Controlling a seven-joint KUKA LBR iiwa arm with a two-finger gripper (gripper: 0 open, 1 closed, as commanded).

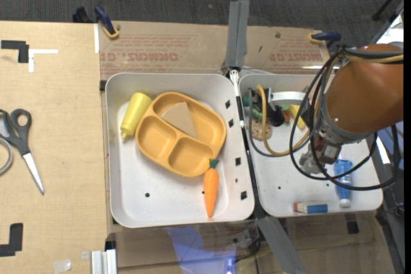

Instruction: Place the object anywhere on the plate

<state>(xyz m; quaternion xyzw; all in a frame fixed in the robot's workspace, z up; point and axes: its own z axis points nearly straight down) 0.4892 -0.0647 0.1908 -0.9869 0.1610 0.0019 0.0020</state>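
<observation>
Cardboard [192, 48] along the far edge carries mirrored print, roughly "CHEMICAL GR", not fully legible. Arm [366, 90] hangs over right bin [282, 199]; gripper [324, 154] sits low among cables, jaw state: cannot tell. Left bin [128, 202] holds the plate [180, 133], yellow, three sections. Bottle [133, 113] touches its left rim. Carrot [210, 188] lies off the plate, at its near-right corner. Scissors [24, 147] lie far left.

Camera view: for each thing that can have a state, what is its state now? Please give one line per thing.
Plate: flat in the left bin, something pale in one compartment.
Carrot: lying on the bin floor, green top touching the plate's rim.
Yellow bottle: lying against the plate's left edge.
Scissors: closed, on the bench.
Toothpaste tube: lying in the right bin.
</observation>
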